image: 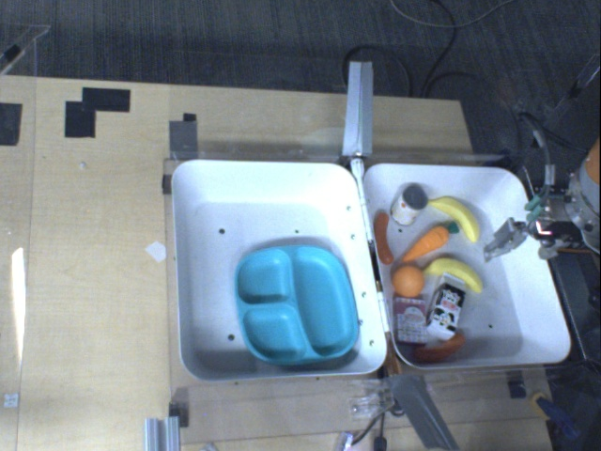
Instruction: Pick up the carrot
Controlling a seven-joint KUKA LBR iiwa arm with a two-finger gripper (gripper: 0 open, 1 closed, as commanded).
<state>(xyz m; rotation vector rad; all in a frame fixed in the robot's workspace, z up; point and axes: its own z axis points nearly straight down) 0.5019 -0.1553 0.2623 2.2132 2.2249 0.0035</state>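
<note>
The orange carrot lies slanted in the middle of the right bin, between two yellow bananas. My gripper hangs over the right side of that bin, to the right of the carrot and apart from it, near the upper banana. Nothing shows in its grasp.
Around the carrot lie a lower banana, an orange ball, a red sausage, a small can, a milk carton and a flat packet. The left bin holds a blue divided tray.
</note>
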